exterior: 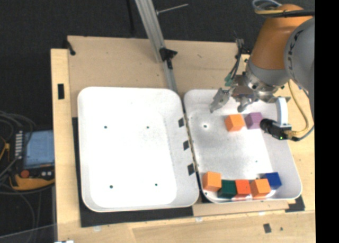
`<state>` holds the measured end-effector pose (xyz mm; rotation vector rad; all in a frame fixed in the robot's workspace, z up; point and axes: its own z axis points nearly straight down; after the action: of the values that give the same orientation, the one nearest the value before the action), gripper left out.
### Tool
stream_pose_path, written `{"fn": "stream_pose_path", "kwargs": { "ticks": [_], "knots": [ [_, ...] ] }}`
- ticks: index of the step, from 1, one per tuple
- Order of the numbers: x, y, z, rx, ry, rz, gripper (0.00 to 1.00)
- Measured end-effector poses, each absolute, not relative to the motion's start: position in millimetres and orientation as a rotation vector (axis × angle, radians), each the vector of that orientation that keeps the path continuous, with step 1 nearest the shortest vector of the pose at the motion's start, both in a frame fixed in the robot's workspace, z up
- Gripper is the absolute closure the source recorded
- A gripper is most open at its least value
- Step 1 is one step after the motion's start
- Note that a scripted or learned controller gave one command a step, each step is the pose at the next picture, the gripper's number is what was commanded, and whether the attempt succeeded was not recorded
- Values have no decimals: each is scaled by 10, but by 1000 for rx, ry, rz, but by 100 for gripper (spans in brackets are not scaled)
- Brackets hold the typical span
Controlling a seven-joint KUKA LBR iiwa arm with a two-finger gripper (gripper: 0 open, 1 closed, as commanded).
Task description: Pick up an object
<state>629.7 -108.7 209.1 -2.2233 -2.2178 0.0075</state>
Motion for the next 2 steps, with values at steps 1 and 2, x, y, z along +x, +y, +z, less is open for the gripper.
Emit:
{"fn": "stream_pose_path", "kwargs": {
  "ticks": [1,2],
  "knots": [
    [6259,-1151,1471,-2223,-2216,9,0],
    [6258,-1166,956,-2226,-2217,5,0]
  ]
}}
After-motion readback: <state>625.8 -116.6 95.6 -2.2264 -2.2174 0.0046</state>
